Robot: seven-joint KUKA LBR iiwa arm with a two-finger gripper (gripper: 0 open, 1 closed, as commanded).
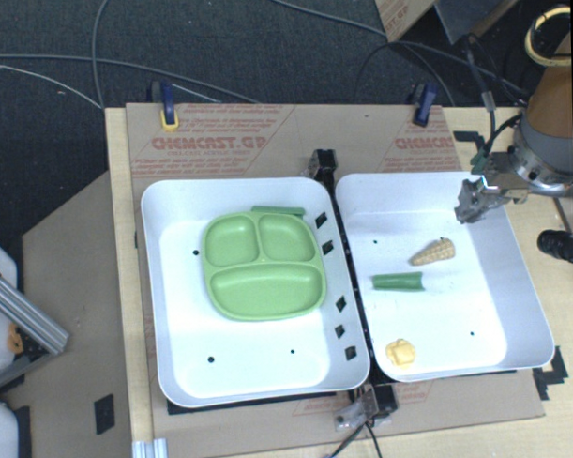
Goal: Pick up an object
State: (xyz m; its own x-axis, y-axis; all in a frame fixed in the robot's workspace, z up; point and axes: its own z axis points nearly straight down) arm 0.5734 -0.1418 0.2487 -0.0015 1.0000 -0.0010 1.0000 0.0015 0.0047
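Observation:
The right bin holds three small things: a tan ridged cone-shaped piece, a green stick-shaped piece just below and left of it, and a small yellow lump near the front edge. My gripper hangs over the bin's upper right part, up and to the right of the tan piece and apart from it. Nothing shows between its fingers.
The left bin carries a green divided plate with a green strip at its far edge. Black clips run along the divider between bins. Clamps and cables sit at the bench's back.

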